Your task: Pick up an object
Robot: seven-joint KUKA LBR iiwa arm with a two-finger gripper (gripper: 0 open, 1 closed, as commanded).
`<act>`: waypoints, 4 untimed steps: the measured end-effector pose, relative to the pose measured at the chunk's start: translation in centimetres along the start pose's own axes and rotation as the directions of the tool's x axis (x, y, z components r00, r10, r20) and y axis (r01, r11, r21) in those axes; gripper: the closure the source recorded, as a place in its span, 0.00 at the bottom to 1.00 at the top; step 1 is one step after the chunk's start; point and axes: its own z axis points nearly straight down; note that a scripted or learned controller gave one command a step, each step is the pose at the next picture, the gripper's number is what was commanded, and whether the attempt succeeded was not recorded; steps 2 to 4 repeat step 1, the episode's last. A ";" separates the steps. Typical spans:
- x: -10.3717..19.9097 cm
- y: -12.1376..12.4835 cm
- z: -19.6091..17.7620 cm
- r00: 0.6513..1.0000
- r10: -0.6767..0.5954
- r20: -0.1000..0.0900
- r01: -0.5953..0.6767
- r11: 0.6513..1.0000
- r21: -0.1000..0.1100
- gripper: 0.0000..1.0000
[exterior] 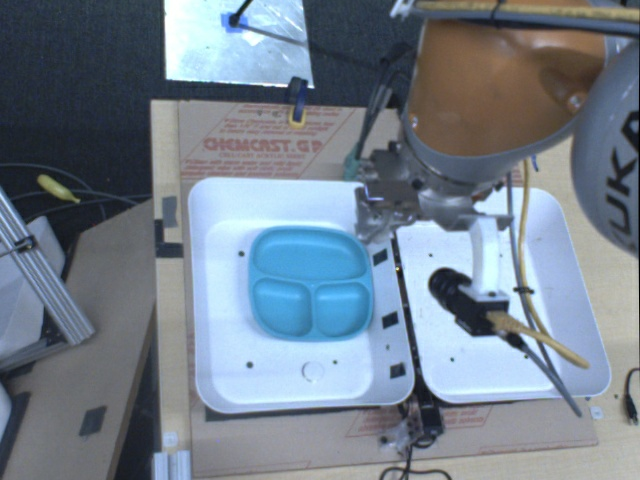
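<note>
A tan worktop [115, 268] carries a sheet of cardboard [262, 140] printed in red, and the two white bins sit on that sheet side by side. Around the worktop the floor [80, 68] is dark. A shiny metal sheet [205, 33] lies on the floor beyond the far edge, with a bit of blue tape and a thin black rod on it. A small yellow and blue clamp [297, 103] stands at the far edge of the cardboard. To the left, a slanted aluminium rail [40, 278] and some loose cables lie off the worktop. Small black tabs sit along the seam where the bins meet.

The blue plate [305, 283] lies flat in the left bin [225, 373], toward its right side. It has one wide compartment on the far side and two smaller ones on the near side. Its right edge runs close to the bin's right wall.

The arm [500, 68] comes in from the right over the right bin [565, 268], its orange band high in the view. The fingers [366, 225] hang at the far right corner of the left bin, just beside the plate's far right corner. I cannot tell whether they touch the plate. I also cannot tell how far apart they stand, and nothing can be seen between them.
</note>
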 end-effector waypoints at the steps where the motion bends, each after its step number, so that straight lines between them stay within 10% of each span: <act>1: -2.5 0.1 -5.0 1.000 0.000 -0.001 0.000 1.000 -0.005 1.00; 4: -2.5 0.1 -5.0 1.000 0.000 -0.001 0.000 1.000 -0.005 1.00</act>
